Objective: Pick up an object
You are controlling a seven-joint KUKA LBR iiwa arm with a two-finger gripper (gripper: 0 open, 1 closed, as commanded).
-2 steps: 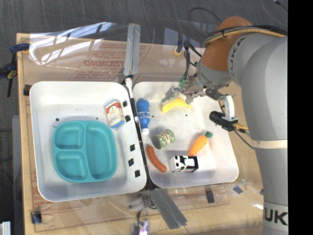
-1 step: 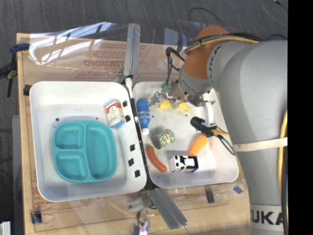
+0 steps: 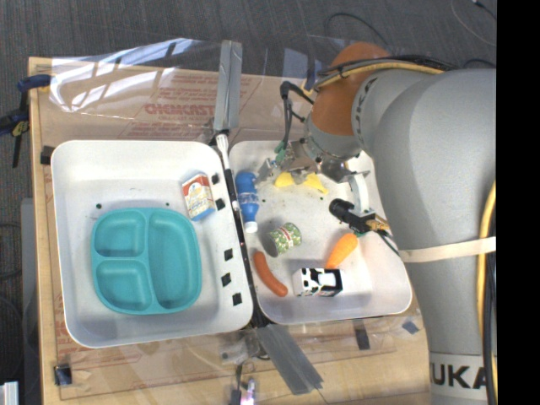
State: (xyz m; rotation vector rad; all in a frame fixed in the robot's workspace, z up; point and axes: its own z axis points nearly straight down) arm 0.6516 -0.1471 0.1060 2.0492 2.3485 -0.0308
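Note:
My gripper (image 3: 285, 164) hangs low over the far end of the right bin (image 3: 384, 289), right by a yellow toy (image 3: 297, 179) that lies under it. A blue bottle (image 3: 246, 196) lies along that bin's left wall. Nearer the front are a green patterned can (image 3: 284, 237), an orange carrot (image 3: 342, 250), a red sausage (image 3: 270, 274) and a black-and-white toy (image 3: 318, 282). The view does not show whether anything is in the gripper.
The left bin (image 3: 72, 184) holds a teal divided plate (image 3: 148, 258) and a small red-and-white carton (image 3: 197, 197). The grey arm (image 3: 422, 167) covers the right bin's right side. A clear plastic sheet (image 3: 126, 83) lies behind the bins.

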